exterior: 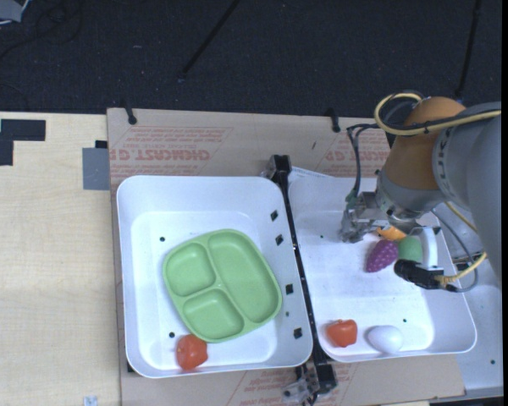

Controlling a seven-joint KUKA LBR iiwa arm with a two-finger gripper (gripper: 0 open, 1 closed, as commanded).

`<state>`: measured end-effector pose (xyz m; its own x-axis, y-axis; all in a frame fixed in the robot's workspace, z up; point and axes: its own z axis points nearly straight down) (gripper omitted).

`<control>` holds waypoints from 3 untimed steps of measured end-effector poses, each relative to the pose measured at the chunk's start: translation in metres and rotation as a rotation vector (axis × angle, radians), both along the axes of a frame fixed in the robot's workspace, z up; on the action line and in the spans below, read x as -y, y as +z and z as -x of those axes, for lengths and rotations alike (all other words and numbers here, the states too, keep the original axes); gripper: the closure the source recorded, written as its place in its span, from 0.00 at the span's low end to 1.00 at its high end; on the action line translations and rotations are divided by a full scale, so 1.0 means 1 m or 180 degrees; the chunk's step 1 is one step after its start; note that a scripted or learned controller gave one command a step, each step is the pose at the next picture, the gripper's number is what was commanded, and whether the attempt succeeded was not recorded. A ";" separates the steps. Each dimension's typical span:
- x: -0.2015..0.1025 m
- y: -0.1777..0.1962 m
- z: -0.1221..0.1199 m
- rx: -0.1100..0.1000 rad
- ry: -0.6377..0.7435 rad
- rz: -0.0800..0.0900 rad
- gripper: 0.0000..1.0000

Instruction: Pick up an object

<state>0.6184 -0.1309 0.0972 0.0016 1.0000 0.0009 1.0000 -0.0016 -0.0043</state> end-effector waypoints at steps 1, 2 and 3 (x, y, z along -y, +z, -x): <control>-0.002 0.063 -0.004 0.0024 0.0008 0.0004 1.00; 0.003 0.107 -0.007 0.0020 0.0007 0.0005 1.00; 0.004 0.156 -0.008 0.0023 0.0010 0.0005 1.00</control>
